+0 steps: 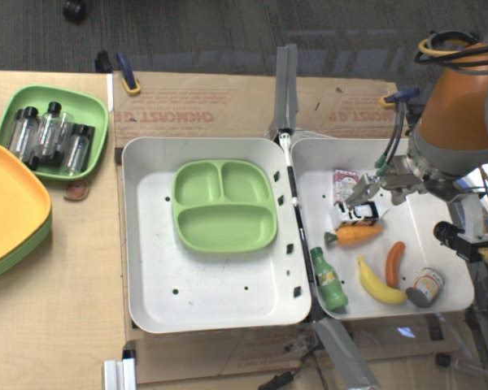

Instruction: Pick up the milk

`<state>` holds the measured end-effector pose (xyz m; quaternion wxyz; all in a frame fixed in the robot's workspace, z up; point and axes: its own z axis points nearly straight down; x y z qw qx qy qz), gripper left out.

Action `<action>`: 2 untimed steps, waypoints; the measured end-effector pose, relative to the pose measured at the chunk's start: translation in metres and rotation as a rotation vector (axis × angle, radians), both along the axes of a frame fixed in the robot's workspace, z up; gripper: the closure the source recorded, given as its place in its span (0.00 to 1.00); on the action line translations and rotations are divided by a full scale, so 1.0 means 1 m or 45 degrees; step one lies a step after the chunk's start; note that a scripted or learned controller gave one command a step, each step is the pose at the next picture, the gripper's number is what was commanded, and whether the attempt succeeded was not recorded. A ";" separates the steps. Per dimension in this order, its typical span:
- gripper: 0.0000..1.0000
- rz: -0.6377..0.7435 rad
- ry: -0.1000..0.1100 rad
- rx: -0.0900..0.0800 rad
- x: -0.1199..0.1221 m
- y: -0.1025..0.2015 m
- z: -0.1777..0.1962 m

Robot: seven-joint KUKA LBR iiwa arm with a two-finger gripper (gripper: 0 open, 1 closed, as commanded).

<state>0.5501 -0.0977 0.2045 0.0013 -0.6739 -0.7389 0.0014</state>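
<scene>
your claw is down right by the milk in the right bin, can't tell if it's gripping, so nothing's lifted yet.

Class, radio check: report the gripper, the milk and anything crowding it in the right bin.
Gripper low over the right bin. Milk carton lying flat, just beside it, not seen held. Carrot close below; banana and sausage farther off.

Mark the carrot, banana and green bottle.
carrot [359,234], camera view, middle of its orange body.
banana [377,285], camera view, middle of its curve.
green bottle [328,281], camera view, on its label.
</scene>
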 end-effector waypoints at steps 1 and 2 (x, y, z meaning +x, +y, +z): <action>0.00 0.120 -0.003 -0.001 0.052 0.048 -0.014; 0.00 0.129 -0.001 0.000 0.009 -0.019 -0.055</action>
